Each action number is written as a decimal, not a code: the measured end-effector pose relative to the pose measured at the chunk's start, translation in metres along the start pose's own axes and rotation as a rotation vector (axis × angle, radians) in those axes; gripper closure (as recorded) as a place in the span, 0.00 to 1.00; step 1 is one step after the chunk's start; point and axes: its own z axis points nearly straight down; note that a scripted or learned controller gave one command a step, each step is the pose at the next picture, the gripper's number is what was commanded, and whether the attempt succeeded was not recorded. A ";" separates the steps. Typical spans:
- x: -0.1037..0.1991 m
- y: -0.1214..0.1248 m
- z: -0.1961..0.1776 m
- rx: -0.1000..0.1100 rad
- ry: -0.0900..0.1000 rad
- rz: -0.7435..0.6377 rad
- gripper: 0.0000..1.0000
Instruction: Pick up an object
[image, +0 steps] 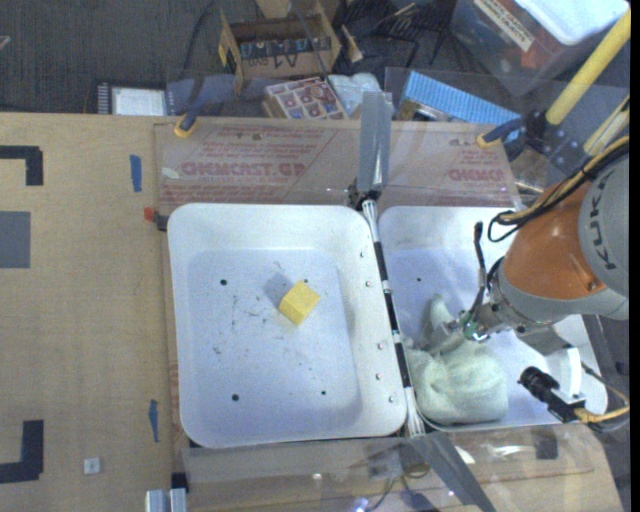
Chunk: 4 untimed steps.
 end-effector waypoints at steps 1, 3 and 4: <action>0.005 -0.012 0.000 -0.001 -0.001 0.022 0.00; 0.006 -0.012 -0.022 0.007 0.000 0.220 0.00; 0.006 -0.010 0.000 0.005 0.002 0.241 0.00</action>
